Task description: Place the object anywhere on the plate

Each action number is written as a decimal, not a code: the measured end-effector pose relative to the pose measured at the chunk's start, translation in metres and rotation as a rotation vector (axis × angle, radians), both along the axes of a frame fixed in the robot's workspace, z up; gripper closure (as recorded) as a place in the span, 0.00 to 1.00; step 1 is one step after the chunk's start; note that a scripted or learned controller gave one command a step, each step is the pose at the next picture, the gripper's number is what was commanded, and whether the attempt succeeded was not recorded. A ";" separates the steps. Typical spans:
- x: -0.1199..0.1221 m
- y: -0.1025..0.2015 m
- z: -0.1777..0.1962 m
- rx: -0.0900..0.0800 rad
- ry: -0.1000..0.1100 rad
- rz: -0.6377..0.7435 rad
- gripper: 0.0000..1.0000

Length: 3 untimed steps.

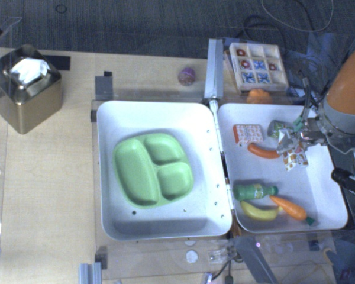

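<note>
Green plate waiting in left bin; gripper hovering over right bin's sausage, grip state unclear, risking missed grasp.

The arm is grey with a broad, rounded orange band above the wrist — glossy, almost dome-like from this angle. Below it sits a pale grey collar, then a cluttered metallic gripper assembly (thin dark cables trail past it) — details blurred.
</note>
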<state>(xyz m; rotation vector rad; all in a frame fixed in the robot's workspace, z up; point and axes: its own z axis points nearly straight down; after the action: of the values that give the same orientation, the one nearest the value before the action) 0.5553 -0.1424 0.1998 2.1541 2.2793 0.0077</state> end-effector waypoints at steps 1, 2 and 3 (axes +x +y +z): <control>0.032 0.062 0.044 -0.002 -0.002 0.170 1.00; -0.008 0.136 0.045 -0.001 0.000 0.267 1.00; -0.023 0.196 0.031 0.001 0.002 0.161 1.00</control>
<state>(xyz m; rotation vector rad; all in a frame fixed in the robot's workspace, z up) 0.5323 0.0540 0.2306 1.9654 2.4463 0.0073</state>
